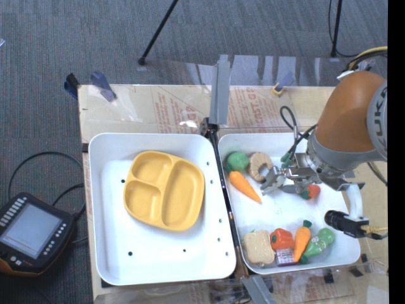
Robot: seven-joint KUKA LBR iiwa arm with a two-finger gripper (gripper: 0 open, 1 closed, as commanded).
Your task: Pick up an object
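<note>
In the right bin (351,249), my gripper (272,182) hangs low over the middle, its fingers apart with nothing between them. Just left of it lies an orange carrot (244,186). A round tan biscuit (260,164) and a green vegetable (238,161) sit at the back left. A small red piece (312,191) peeks out under the wrist. Along the front edge lie a bread slice (257,246), a red pepper (281,237), a second carrot (302,241) and a green piece (320,242).
The left bin (107,246) holds a yellow divided plate (164,190). A metal post (220,97) stands behind the seam between the bins. A black teach pendant (28,233) lies on the floor at the left.
</note>
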